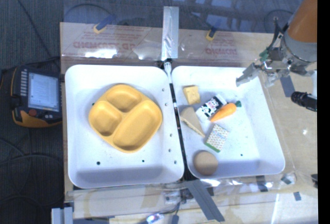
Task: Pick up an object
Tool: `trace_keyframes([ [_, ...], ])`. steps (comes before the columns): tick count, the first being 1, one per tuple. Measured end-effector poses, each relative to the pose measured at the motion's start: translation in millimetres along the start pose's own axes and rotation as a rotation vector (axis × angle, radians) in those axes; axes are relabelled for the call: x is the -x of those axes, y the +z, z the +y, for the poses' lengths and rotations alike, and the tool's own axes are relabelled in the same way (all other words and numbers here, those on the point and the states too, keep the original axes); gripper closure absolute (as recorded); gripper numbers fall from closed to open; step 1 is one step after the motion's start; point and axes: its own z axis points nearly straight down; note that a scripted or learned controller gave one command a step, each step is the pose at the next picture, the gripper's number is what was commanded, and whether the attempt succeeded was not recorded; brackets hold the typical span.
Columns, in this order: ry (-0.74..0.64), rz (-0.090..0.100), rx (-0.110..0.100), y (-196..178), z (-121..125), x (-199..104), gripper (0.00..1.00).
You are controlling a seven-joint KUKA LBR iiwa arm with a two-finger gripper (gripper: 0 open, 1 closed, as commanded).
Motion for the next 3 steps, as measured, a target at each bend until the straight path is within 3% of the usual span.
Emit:
trace_keyframes([
  [1, -0.031, 0.0, -0.001, 65, -33, -70, 0.0],
  [2, 0.054, 0.001, 0.0, 128, -17, -47, 0.0],
  [3, 0.052, 0.003, -0.003, 120, -17, -48, 1.0],
])
